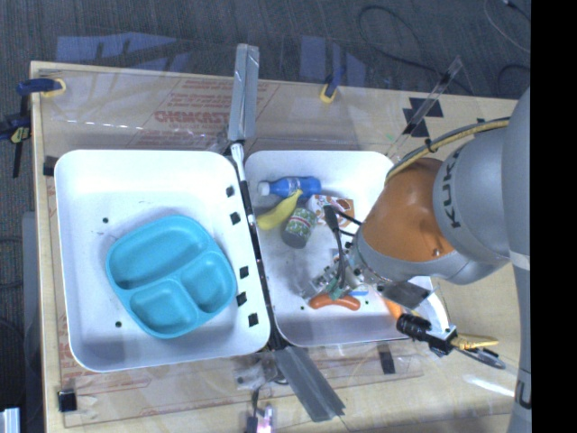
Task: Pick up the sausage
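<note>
Gripper fingers too small and cluttered to read, arm hiding the right bin's far side, orange item partly covered, identity unclear

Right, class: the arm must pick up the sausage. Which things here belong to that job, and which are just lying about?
Belongs to the job:
sausage
pincer
right bin

Just lying about:
blue bottle
banana
small can
blue divided plate
left bin
</note>
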